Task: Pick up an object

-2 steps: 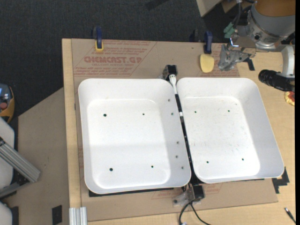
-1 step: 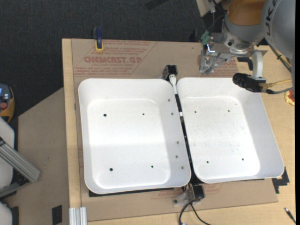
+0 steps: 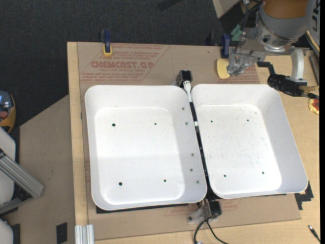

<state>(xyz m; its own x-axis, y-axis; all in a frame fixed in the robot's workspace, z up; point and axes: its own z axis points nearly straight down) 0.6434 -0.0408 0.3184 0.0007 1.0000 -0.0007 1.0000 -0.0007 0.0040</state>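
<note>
Gripper [image 3: 236,67] raised behind right bin [image 3: 284,111], beside yellow object [image 3: 222,68].

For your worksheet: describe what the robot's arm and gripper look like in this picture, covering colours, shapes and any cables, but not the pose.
The arm is a thick, rounded body: an orange-tan band above, then a light grey ring at the wrist. Below the ring sits a silvery metal gripper with small, dark grey fingers. Thin dark cables run down beside the wrist, and a small green part shows at its left side.
</note>
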